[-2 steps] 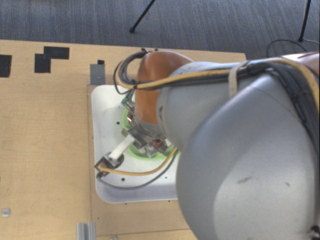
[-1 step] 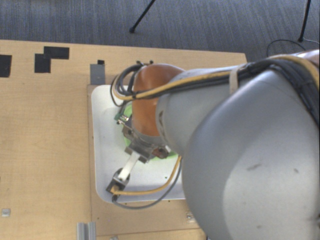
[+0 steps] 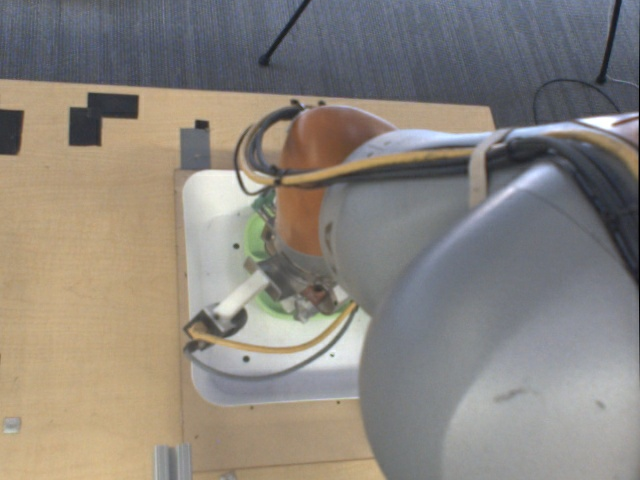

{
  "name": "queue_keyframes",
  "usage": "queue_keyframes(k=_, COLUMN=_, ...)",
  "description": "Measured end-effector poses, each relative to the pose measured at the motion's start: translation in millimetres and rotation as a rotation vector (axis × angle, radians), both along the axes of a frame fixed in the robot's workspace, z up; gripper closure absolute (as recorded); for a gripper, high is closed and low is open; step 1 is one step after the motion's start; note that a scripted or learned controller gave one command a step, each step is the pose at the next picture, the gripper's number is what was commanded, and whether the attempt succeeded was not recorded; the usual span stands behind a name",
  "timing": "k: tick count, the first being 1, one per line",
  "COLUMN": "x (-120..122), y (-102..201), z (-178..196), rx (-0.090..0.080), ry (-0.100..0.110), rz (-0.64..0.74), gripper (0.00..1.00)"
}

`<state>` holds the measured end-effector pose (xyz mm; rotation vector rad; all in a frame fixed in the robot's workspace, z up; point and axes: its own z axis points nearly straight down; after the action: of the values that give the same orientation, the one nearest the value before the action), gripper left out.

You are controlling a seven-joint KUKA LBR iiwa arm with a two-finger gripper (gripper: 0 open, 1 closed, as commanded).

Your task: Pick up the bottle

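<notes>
1. At the far left, the tan bench (image 3: 90, 268) bears flat black patches (image 3: 100, 116) in the upper left of the frame. A small grey bit (image 3: 10, 425) lies near the lower left edge.
2. A grey block (image 3: 195, 146) stands just above the upper left corner of the bin (image 3: 205, 228). A grey metal piece (image 3: 172, 458) sits at the bottom edge below it.
3. The white bin lies at the centre of the frame. Its left wall and lower left corner are bare, and its right part is covered by the arm (image 3: 500, 318).
4. Inside the bin, pale green patches show at centre. They look like the bottle (image 3: 256, 236), but it is mostly hidden, so its pose is unclear.
5. The gripper (image 3: 300, 290) is low in the bin, right over the green patches. Whether it is open, closed or gripping anything cannot be told.
6. Above it sits the orange band (image 3: 325, 168). The grey arm spreads over the lower right of the frame.
7. Dark carpet (image 3: 450, 38) runs along the top, crossed by thin black stand legs (image 3: 295, 18).
</notes>
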<state>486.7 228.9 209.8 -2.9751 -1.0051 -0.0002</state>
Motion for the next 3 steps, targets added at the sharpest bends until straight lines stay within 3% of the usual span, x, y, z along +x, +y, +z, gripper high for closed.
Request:
queue_keyframes(k=1, x=0, y=-47, z=-27, rx=0.0, ry=0.002, rz=0.273, gripper=1.0)
queue_keyframes(k=2, x=0, y=-93, z=25, rx=-0.001, ry=-0.001, rz=0.227, gripper=1.0)
queue_keyframes(k=3, x=0, y=-16, z=22, rx=0.0, ry=0.0, rz=0.415, gripper=1.0)
